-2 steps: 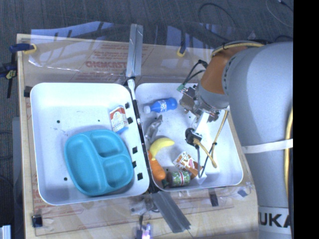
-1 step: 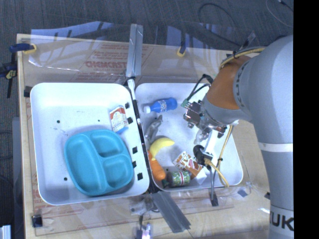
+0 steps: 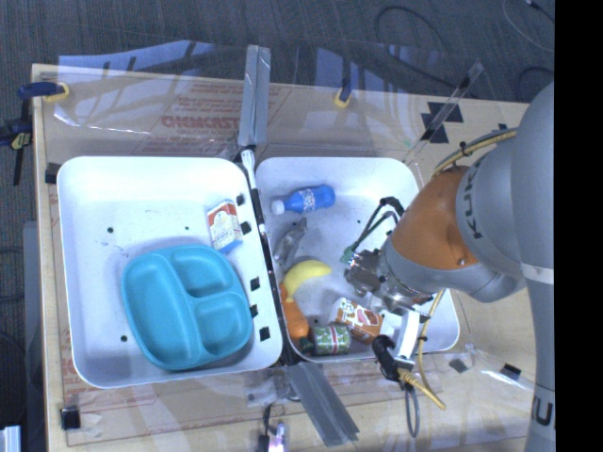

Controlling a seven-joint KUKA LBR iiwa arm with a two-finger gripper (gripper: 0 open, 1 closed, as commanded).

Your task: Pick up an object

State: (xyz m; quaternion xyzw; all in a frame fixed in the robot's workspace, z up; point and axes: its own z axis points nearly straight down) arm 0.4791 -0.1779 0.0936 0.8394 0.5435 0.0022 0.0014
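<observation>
Over the right bin (image 3: pixel 429 172), your tool (image 3: pixel 363 295) sits low, just right of the yellow ball (image 3: pixel 306 276). Snack packet (image 3: pixel 361 320) lies right beside it. Can't tell its grip state.

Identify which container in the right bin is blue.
The blue bottle, lying near the bin's far wall; the can and packet at the near side are multicoloured.

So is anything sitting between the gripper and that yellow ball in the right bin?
Nothing visible does. The gripper hangs just right of the yellow ball, with bare bin floor between. The orange item and can lie nearer the front wall.
</observation>
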